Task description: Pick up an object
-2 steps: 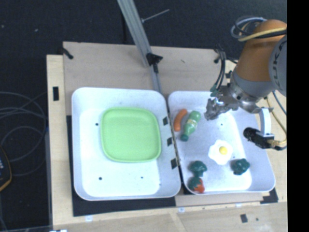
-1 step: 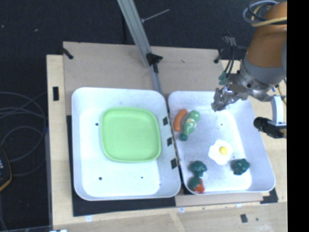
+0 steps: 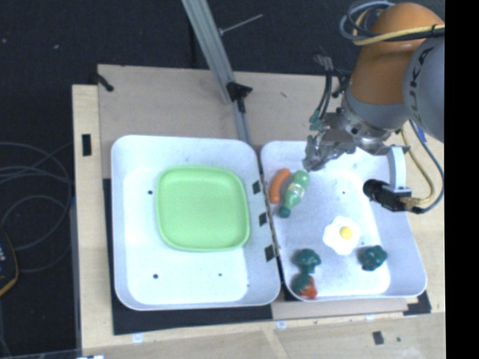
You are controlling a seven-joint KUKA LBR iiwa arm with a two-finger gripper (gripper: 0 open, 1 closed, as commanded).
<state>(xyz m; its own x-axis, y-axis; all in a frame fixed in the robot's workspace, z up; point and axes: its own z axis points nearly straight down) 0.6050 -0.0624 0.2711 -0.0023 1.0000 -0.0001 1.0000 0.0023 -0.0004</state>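
1. The arm (image 3: pixel 389 58) reaches in from the right, and its gripper (image 3: pixel 318 154) hangs over the far left corner of the right bin (image 3: pixel 397 275).
2. Released or clenched? I cannot tell from here; the tip is a dark tangle, and nothing I can make out sits in it.
3. Closest candidate: the green bottle (image 3: pixel 293 191), lying tilted just on the near side of the tip, and touching the orange carrot (image 3: pixel 278 185) on its left.
4. Both of them sit close to the wall where the 2 bins meet.
5. Well apart, toward the near side: a fried egg (image 3: pixel 342 235), a dark green piece (image 3: pixel 372 256), another green piece (image 3: pixel 305 259), and a red-and-green one (image 3: pixel 305 284) by the near wall.
6. The left bin (image 3: pixel 135 275) carries a green plate (image 3: pixel 202 206).
7. Risks, as I judge them: dropping between bottle and carrot could shove 1 aside and close on nothing.
8. The bottle looks round, so it may roll or squirt out of a pinch.
9. That bin wall is close, and a descent on that side could clip it.
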